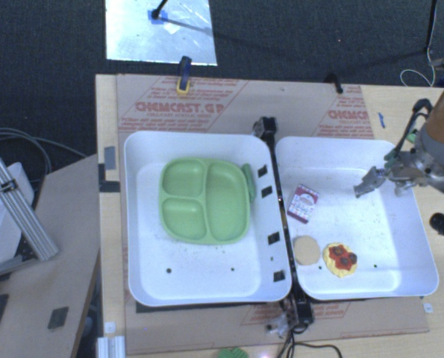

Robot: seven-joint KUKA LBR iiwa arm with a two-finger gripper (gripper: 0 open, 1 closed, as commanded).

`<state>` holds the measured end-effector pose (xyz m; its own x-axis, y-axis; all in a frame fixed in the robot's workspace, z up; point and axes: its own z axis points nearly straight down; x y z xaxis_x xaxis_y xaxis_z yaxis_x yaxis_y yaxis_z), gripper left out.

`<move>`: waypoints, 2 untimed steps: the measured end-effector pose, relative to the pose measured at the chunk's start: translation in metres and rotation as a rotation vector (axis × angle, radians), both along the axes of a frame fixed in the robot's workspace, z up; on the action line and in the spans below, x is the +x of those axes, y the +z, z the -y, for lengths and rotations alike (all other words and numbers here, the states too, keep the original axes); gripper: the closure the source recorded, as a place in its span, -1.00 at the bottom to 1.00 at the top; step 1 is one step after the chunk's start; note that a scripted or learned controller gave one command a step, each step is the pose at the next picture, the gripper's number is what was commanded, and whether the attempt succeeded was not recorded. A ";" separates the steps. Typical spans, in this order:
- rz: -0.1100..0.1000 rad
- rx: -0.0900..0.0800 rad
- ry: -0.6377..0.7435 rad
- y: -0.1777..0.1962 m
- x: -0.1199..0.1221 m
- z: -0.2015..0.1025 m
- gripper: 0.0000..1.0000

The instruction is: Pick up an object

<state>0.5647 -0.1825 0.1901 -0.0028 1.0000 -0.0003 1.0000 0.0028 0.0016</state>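
Camera view: slanted look down on two white bins side by side.
Left bin [143, 274]: holds green divided plate [206, 201].
Right bin [408, 274]: holds small card packet [303, 203], tan round disc [306, 250], toy pizza slice [340, 259].
Gripper [376, 179]: above right bin's upper right area, nothing between fingers; opening too blurred to judge.
Nearest target: card packet, well left of gripper.
Handling, by judgement: light, flat, fairly stiff; best pinched across narrow sides.
Risk: sliding on smooth bin floor.
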 end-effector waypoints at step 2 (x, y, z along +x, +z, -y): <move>0.007 0.004 0.013 0.219 0.104 -0.190 -1.00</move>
